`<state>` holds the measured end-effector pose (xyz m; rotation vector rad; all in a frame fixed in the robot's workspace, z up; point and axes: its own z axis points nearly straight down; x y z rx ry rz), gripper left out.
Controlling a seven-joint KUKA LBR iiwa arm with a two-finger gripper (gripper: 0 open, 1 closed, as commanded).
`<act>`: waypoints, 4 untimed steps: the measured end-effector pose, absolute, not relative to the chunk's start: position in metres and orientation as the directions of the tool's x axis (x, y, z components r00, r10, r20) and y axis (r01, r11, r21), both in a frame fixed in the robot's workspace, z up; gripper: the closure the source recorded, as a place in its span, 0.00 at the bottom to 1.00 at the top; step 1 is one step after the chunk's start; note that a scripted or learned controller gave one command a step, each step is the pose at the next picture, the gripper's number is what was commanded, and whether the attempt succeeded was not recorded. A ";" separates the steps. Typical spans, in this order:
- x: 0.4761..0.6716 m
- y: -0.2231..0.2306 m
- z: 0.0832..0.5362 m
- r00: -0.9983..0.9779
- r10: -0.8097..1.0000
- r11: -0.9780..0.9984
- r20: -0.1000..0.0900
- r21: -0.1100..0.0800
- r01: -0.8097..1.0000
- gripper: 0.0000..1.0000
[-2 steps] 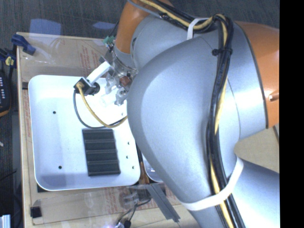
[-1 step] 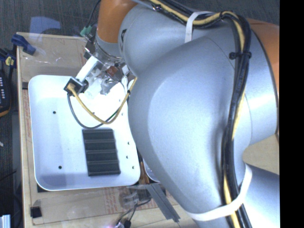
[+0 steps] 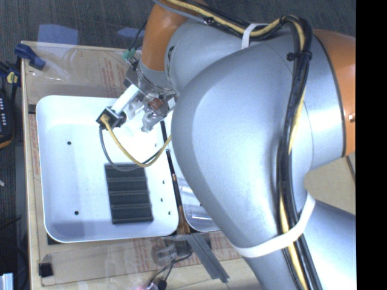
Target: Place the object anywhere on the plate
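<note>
Your hand hovers over the left bin, grip state unclear, above a dark ribbed block; you likely need to descend and grasp next

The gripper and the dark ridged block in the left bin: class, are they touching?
Apart. The camera view shows the gripper above the left bin, with bare white floor between it and the dark ridged block nearer the front.

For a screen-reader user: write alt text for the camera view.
A grey arm with an orange band reaches from the right over the left white bin, its end effector above the bin floor. A dark ribbed slab lies flat in that bin, below the end effector and apart from it.
</note>
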<state>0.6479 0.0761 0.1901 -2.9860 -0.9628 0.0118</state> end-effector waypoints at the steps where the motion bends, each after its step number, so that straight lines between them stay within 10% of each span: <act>1: 0.646 0.090 0.244 0.447 0.894 -0.447 0.000 -0.003 0.894 1.00; 2: 0.628 0.148 0.189 0.787 0.617 -0.787 -0.006 -0.006 0.617 1.00; 3: 0.635 0.209 0.237 0.788 0.616 -0.788 0.001 0.000 0.616 1.00; 4: 0.644 0.220 0.261 0.117 0.993 -0.117 0.001 -0.002 0.993 1.00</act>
